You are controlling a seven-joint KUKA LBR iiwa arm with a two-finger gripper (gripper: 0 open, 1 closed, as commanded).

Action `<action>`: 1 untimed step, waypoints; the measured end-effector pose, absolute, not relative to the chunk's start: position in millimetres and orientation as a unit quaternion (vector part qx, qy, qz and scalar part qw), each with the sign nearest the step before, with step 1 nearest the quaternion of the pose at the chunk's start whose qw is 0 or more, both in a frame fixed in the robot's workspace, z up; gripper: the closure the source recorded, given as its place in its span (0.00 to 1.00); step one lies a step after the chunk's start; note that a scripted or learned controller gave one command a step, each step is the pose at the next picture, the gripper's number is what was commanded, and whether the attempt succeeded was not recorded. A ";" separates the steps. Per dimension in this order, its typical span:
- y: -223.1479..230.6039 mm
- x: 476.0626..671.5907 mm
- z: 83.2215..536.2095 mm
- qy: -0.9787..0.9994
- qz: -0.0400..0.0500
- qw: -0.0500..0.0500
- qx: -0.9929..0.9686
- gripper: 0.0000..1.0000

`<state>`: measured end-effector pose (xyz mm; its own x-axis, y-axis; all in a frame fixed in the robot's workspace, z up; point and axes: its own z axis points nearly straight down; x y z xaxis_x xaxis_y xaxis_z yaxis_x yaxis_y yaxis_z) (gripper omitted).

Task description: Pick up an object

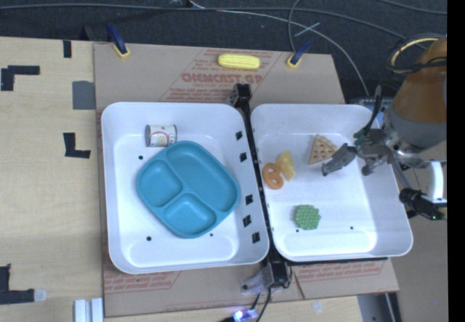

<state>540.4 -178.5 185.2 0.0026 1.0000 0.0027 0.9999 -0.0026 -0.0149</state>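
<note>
The pizza slice (321, 148) lay in the right bin (378, 240), near its upper middle, with the end effector (352, 161) just to its right and apparently a little above the bin floor. The end effector's two dark fingers (337, 162) were spread apart and held nothing; one pointed left toward the slice, its tip close beside it. Left of the slice sat a yellow piece (285, 164) touching an orange ring (273, 176), both near the bin's left wall. A green ball (307, 216) rested lower down, well apart from the others, in the bin's middle. The left bin (116, 240) held a blue tray (187, 187) with three compartments, lying tilted, and a small can (160, 135) on its side just above the tray. Beyond the bins, a corn cob (239, 62) lay on the cardboard (160, 73) covering the table (36, 204). Cables (240, 11) ran across the dark floor behind.
</note>
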 end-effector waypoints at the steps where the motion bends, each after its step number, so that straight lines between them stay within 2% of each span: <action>1: -178.3 543.8 192.3 -0.707 0.001 0.001 -0.707 0.00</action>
<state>543.8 -178.3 192.3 -0.0010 1.0000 0.0000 1.0000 0.0010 -0.0020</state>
